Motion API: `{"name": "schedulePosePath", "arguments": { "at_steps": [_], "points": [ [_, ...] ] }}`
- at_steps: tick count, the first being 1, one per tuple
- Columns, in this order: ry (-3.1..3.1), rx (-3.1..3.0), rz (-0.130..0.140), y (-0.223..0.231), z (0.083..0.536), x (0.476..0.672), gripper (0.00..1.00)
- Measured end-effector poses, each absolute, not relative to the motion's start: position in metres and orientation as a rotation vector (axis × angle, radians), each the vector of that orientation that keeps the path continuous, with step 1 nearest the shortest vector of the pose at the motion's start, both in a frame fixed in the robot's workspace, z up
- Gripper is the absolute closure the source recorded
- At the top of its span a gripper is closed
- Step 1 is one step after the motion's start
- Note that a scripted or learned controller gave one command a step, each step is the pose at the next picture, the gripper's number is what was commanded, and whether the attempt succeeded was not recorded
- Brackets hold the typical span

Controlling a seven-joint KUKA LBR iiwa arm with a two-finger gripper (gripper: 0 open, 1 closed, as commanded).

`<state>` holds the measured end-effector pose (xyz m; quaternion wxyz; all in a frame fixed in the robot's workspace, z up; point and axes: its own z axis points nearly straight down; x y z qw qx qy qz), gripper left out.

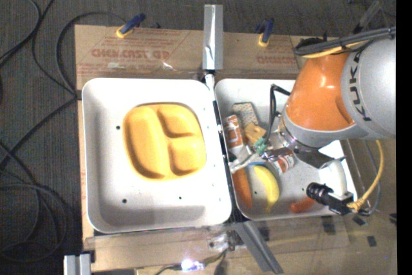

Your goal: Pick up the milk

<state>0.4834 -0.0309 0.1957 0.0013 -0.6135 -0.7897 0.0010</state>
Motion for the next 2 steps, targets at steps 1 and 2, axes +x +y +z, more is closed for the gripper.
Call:
{"name": "schedulePosePath", "arguments": {
  "at_steps": [1, 2],
  "points": [
    [-2.305, -2.132, 0.006, -0.084, 0.183, 0.529, 0.00],
    [-2.451, -1.993, -0.018, -0.093, 0.102, 0.552, 0.00]
  ]
}}
